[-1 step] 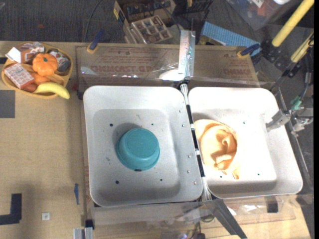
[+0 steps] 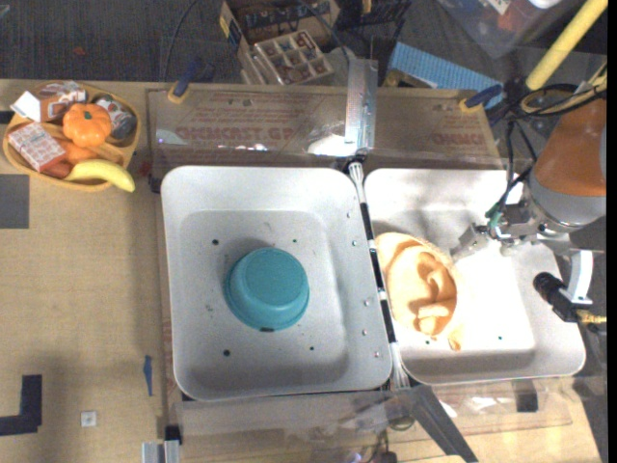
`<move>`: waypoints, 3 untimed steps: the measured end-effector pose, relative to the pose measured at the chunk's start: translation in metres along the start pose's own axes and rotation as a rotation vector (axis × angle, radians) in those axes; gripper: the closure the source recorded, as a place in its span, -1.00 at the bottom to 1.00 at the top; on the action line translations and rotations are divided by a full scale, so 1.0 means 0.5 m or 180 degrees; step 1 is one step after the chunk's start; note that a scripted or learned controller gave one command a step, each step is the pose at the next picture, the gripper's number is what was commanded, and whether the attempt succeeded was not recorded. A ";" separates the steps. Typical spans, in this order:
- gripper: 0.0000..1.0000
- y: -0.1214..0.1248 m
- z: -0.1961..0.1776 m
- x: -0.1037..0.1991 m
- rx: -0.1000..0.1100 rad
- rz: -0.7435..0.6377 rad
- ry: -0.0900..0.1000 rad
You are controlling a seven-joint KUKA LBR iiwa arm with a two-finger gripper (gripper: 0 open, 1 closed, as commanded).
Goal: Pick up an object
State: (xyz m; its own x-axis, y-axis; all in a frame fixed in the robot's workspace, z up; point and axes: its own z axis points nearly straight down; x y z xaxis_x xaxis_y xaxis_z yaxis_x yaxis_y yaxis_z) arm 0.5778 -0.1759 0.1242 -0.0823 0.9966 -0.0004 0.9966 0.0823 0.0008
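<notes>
Two white bins side by side on bench. Left bin (image 2: 193, 201) has a teal bowl (image 2: 268, 288), upside down, round, sitting approx center of bin floor, not touching walls.

Right bin (image 2: 424, 196) holds an orange-tan soft thing, looks like a rubber glove (image 2: 419, 283), crumpled. It lies at the bin's left side, up against the wall next to the divider btw the bins. Long axis runs roughly top-left to bottom-right in frame: broad rounded end toward upper left near the divider, narrower lumpy end w/ finger-like bits pointing toward lower right, ending in a small tip near the bin's front slope. Exact shape hard to tell, folds blur together.

Arm comes in from right, orange band (image 2: 576, 157) above wrist, over right bin's right half. Gripper (image 2: 472, 242) sits low, tip pointing left toward the glove, just beside its upper right edge; can't tell if touching. Fingers too small/blurred, can't tell how wide they stand. Nothing seen btw them.

Outside bins: basket (image 2: 24, 152) at top left of bench w/ small pumpkin (image 2: 88, 123), banana (image 2: 101, 173), some boxes. Brown cardboard strip (image 2: 241, 123) behind both bins. Clutter on floor beyond.
</notes>
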 end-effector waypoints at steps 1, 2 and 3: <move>-1.00 -0.060 0.062 0.129 -0.0049 -0.0096 -0.0015; -1.00 -0.129 0.062 0.084 -0.0061 -0.0708 -0.0016; -1.00 0.029 0.060 0.136 -0.0064 -0.0763 -0.0023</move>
State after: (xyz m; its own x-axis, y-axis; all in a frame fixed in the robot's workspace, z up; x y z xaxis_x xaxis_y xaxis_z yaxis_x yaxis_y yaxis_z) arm 0.5867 -0.1070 0.0939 -0.3164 0.9486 -0.0101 0.9484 0.3166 0.0199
